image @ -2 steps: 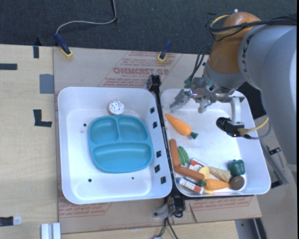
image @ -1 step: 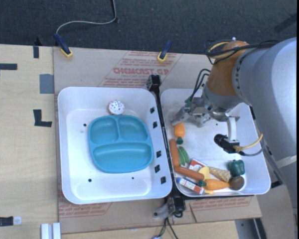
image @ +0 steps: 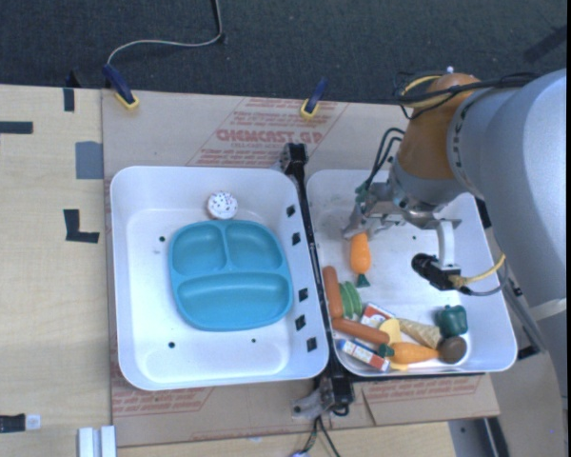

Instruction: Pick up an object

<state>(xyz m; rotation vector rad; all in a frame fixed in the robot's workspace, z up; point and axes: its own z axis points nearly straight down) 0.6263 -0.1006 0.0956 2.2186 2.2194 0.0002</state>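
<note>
A pale wooden bench (image: 38, 284) carries a brown cardboard sheet (image: 257, 131) held by yellow-and-blue clamps along its far edge, and on the sheet stand two shallow white bins side by side, with dark carpet beyond. Along the near edge of the right bin (image: 500, 355) lies a heap of toy food: a red-and-white packet (image: 365, 354), an orange carrot (image: 411, 354), a brown round piece (image: 452, 349) in the near right corner, a yellow wedge (image: 390, 330), a cone (image: 421, 331) and a dark green pepper (image: 452, 320). Just beyond these, near the bin's left wall, lie a sausage (image: 359, 330), a green piece (image: 350, 300) and a second sausage (image: 332, 290). Towards the middle of the right bin lies a small orange carrot-like piece (image: 361, 252) with a green bit at its near end. The gripper (image: 373, 219) hangs directly over that piece's far end, its thin fingers spread apart and touching nothing I can make out; whether they reach the piece is unclear. The grey arm (image: 523, 169) with its orange band (image: 428, 141) fills the right side. In the left bin (image: 133, 331) a blue divided plate (image: 232, 274) lies at the centre, and a small round white object (image: 222, 205) sits just beyond it near the far wall.
</note>
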